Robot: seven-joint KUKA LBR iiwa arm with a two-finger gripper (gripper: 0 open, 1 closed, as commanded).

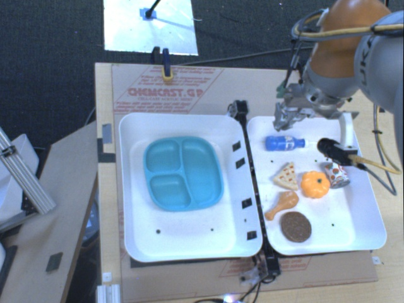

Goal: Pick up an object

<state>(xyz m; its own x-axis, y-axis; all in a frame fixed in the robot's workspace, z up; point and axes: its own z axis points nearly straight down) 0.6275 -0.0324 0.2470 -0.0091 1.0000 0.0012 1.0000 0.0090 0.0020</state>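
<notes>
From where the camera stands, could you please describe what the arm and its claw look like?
The arm is grey with a rounded orange band above the wrist. A yellow cable and thin dark cables run along it. The claw is a small grey metal assembly.

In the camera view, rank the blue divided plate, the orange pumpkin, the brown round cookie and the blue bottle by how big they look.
1. blue divided plate, by far the largest.
2. brown round cookie and orange pumpkin: too alike to rank.
3. blue bottle: longer than either but slim, so its place is unsure.

Dark carpet floor, pale square sheet (upper left), wooden bench, grey side table
</notes>
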